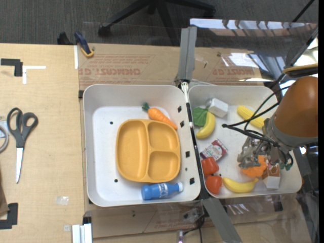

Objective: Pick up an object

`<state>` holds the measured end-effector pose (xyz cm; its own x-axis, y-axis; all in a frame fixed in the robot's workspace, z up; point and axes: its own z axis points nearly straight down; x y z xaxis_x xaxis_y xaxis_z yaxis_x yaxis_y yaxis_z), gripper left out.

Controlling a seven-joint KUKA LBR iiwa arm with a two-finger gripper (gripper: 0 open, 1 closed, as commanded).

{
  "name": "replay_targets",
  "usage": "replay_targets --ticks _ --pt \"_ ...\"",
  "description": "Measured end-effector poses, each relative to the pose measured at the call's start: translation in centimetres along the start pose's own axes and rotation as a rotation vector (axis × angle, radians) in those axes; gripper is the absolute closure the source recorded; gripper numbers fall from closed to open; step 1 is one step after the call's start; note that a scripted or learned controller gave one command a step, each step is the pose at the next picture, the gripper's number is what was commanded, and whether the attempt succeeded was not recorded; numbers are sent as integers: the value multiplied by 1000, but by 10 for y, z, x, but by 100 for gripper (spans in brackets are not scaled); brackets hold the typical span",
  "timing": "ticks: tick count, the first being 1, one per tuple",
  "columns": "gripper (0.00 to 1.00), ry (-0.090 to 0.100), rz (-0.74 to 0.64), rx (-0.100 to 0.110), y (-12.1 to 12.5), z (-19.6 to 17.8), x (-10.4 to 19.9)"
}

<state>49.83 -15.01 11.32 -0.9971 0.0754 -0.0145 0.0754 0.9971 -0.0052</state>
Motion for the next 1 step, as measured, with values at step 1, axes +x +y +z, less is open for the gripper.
replay_targets --ticks 1 --pt "0 0 0 0 0 0 0"
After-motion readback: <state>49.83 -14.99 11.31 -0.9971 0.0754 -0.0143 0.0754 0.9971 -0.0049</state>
